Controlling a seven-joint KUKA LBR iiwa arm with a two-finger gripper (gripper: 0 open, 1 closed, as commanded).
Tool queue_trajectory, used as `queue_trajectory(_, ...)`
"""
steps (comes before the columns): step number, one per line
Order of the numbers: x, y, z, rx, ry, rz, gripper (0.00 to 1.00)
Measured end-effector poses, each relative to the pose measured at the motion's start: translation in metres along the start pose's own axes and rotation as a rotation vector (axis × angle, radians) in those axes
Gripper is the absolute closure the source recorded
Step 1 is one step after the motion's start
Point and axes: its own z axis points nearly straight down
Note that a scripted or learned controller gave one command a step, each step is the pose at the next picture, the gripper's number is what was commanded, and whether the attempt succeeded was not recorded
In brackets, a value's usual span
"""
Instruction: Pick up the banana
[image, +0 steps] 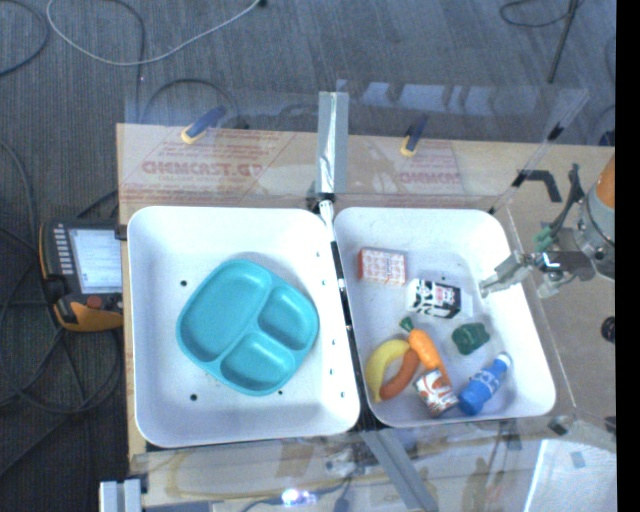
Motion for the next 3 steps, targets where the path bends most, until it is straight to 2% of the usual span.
queue_trajectory(1, 0.042, -0.019, 0.142, 0.002, 0.002, 0.078, 0.00)
queue_trajectory(2, 0.085, -0.024, 0.188, -0.012, -0.008, -0.066, 0.00)
queue_trajectory(3, 0.128, 0.015, 0.095, 0.000, -0.002, 0.042, 0.00)
